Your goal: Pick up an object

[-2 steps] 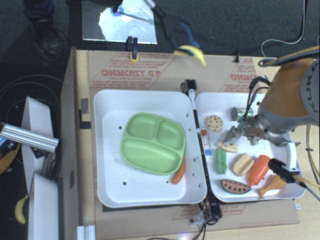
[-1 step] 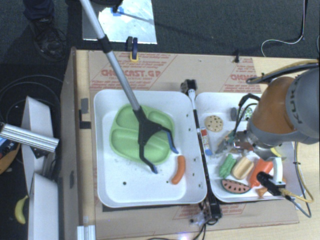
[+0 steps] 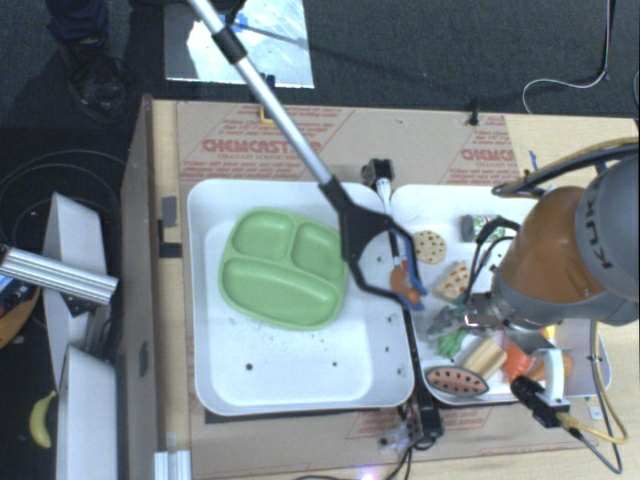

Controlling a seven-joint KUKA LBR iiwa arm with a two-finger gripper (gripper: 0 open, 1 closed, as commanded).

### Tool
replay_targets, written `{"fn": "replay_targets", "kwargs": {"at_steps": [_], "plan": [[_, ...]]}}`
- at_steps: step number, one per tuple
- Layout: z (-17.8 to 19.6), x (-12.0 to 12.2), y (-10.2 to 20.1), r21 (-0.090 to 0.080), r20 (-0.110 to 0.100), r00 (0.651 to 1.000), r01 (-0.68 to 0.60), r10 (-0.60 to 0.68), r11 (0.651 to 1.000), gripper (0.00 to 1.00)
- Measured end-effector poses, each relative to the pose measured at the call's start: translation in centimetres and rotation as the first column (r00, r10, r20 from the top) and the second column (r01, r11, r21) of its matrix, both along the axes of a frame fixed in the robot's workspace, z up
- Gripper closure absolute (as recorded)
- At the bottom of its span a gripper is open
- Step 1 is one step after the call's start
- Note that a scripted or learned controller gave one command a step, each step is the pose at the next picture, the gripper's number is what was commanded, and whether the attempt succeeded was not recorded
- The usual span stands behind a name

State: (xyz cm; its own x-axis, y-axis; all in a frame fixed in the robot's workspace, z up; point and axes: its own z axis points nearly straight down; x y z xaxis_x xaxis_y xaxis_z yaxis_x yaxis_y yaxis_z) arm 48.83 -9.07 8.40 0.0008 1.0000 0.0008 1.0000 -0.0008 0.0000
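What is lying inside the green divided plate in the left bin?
The green divided plate shows three bare compartments with nothing inside. A black grabber tool covers its right edge, so that strip stays hidden.

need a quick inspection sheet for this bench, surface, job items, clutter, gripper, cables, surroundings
surface: two white bins side by side on a brown board; left bin, right bin.
job's things: right bin holds a cookie, a cracker, a green piece, a tan block, an orange piece and a spotted oval dish.
clutter: green divided tray in the left bin.
gripper: gripper low over the right bin's items; whether it is open or shut is unclear.
cables: white cable on the floor; black cable at left.
surroundings: long reacher tool slanting in from the top, its black claw at the bins' divide; dark carpet.
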Motion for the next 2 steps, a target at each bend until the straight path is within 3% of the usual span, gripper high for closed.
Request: {"fn": "replay_targets", "kwargs": {"at_steps": [1,2], "plan": [[1.1,0.3,0.1,0.002,0.004,1.0,-0.003,0.003,1.0,1.0],[11.0,1.6,2.7,-0.001,0.012,1.0,-0.008,0.008,1.0,1.0]]}}
